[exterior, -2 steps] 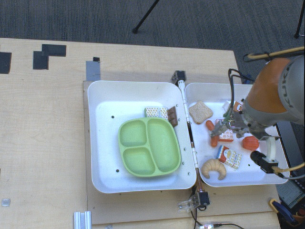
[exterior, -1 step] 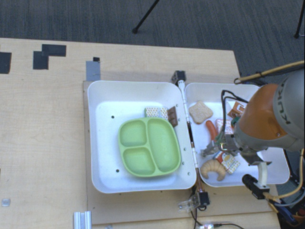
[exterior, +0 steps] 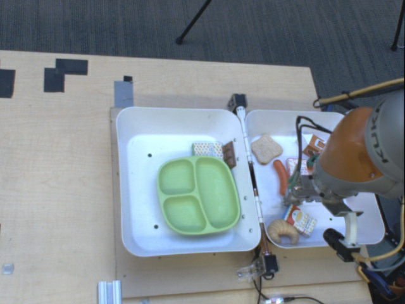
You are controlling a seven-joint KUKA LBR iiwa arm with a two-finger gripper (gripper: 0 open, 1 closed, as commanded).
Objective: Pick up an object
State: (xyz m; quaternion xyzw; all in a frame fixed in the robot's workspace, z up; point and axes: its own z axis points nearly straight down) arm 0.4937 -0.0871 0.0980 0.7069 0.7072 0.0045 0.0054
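Gripper (exterior: 292,192): over right bin (exterior: 374,232); finger state cannot be told.
Nearest target: hot dog (exterior: 280,177).
Advice: descend straight, straddling it lengthwise, clear of the bread (exterior: 266,149).

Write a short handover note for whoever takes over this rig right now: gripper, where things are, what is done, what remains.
Gripper: low in the right bin, near the red sausage; nothing seen held.
Right bin: bread slice, sausage, croissant, small packet.
Left bin: green divided plate, patterned item behind it.
Done: nothing lifted yet.
Left: grasp and lift one object.
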